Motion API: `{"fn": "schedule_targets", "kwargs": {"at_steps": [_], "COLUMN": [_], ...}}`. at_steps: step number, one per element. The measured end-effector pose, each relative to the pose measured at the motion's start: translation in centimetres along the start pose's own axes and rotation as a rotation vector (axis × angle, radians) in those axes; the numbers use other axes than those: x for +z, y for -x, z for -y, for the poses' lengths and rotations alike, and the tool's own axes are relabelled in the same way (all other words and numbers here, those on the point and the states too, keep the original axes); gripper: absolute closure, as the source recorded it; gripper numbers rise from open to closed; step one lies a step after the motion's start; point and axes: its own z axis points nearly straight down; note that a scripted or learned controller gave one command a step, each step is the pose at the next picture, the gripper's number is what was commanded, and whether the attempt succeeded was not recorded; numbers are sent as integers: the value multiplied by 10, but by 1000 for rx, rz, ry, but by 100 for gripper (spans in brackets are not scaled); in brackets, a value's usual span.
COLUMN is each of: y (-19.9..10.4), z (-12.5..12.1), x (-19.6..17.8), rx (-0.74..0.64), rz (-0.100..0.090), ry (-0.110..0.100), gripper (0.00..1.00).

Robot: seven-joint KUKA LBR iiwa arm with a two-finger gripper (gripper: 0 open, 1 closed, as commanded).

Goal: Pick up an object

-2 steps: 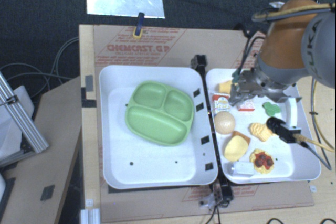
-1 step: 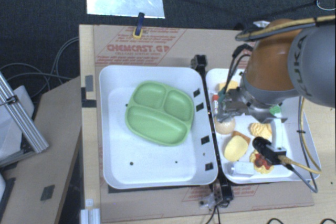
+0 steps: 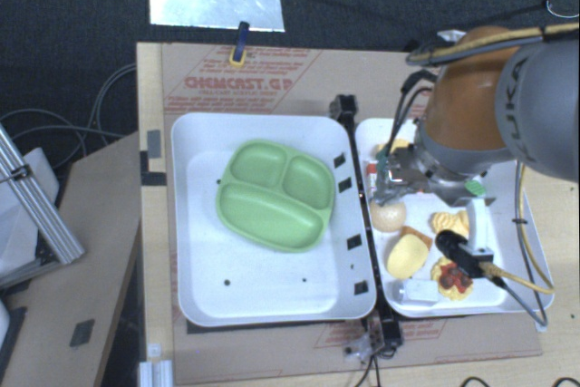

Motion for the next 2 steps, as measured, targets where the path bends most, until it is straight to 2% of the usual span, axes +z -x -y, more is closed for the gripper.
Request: {"fn": "schedule_targets", "kwargs": {"at_steps": [1,2], "y": [-8,-3], "z": [12,-5], "x": [-2,-10], "rx": [-2,-1], "rz": [-1,0], "ry": [-3,1], "gripper": [100,100]}}
